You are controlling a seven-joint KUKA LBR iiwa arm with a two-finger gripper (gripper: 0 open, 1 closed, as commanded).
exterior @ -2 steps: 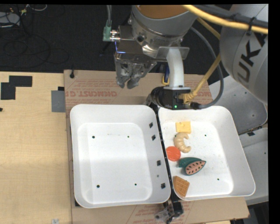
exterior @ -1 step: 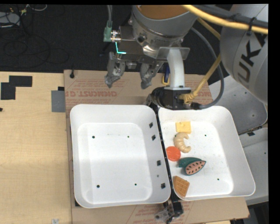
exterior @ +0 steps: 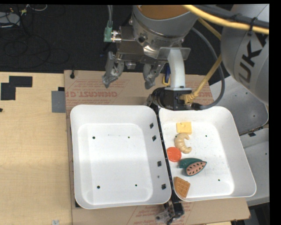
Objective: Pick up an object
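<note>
The objects to pick from all lie in the right bin [exterior: 239,145], bunched along its left side near the divider. From the far end toward the camera: a yellow cheese wedge [exterior: 184,128], a tan croissant [exterior: 182,143] just below it, an orange-red disc [exterior: 174,154] touching or nearly touching the croissant's lower end, a watermelon slice [exterior: 192,167] with a dark green rind and red face with seeds, and a waffle-patterned brown piece [exterior: 181,186] at the near left corner. The watermelon slice sits just right of the disc; the brown piece lies apart from the others, close to the bin's near wall.

The left bin [exterior: 79,154] sits beside it, the two rims meeting along black clips in the middle.

The gripper [exterior: 130,77] hangs well above and behind the bins, over the cardboard sheet [exterior: 88,90] past the left bin's far edge. Its two fingers [exterior: 111,74] are spread wide, with clear space between them; nothing is held and nothing is touched. It is well apart from all five objects.

Above the gripper the grey wrist carries an orange band [exterior: 164,9]. A white cylindrical part [exterior: 177,70] stands just right of the gripper, over a black fitting at the right bin's far left corner. A yellow cable [exterior: 206,81] runs down to that fitting.
</note>
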